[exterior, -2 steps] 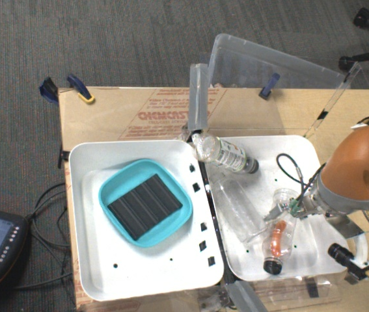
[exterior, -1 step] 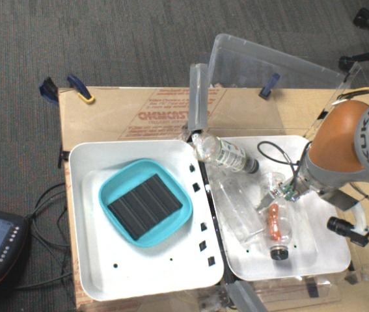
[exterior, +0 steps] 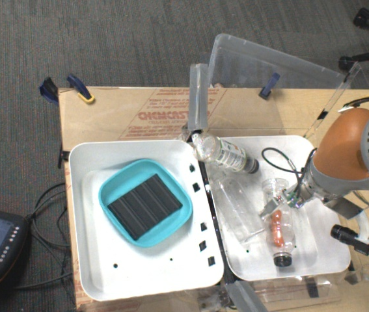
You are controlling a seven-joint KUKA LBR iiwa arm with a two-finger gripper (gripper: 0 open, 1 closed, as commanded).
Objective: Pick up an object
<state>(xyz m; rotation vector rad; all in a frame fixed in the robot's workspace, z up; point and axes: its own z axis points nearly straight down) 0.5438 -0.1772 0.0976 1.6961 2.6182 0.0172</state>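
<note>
The arm's two-finger pincer is hovering low over the right white bin, and I cannot tell whether it is released or clenched; the wrist is hiding it. Lying just below it is the clear plastic bottle with orange contents and a black cap, the likeliest thing to pick. Just up and left of the pincer a second clear plastic bottle with a white label and dark cap is resting near the bin's rim. The risk: these round, slick bottles are likely to roll away, or the pincer is going to pinch air. Far to its left, the other white bin is carrying a turquoise square tray with a black ribbed insert. Beyond, a cardboard-topped bench is standing on grey carpet.
</note>
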